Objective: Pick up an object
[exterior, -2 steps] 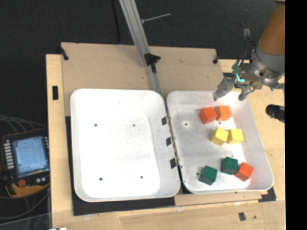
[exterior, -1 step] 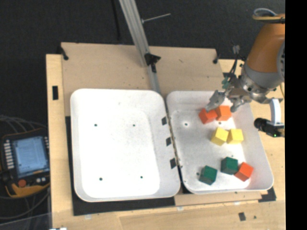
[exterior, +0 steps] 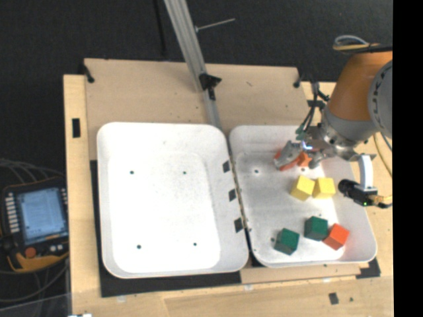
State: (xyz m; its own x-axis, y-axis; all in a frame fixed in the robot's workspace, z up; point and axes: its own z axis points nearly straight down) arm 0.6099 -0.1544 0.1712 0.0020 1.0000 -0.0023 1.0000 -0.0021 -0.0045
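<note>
Nearest the lens, along the lower edge of the right bin [exterior: 259, 259]: one green block [exterior: 287, 241], a second green block [exterior: 316, 228], and an orange-red block [exterior: 337, 236] touching that second green one.

Mid-bin: two yellow blocks [exterior: 303, 188], side by side and touching, just below my gripper [exterior: 295, 154].

Upper part of the same bin: my gripper, low over the floor, with an orange-red shape [exterior: 289, 158] at its tip. Whether that shape is a block or part of the hand, I cannot tell, and whether my hand is open, closed or gripping anything I cannot tell either.

Left bin [exterior: 162, 197]: white, beside the right one; a few dark specks on its floor.

Bench edge, far left: a handheld screen unit [exterior: 36, 216] with cables.

Status of the pick, by my judgement: approach made, nothing visibly lifted. All five clearly visible blocks rest on the bin floor. Left to do: a confirmed grasp and a raise clear of the bin.
</note>
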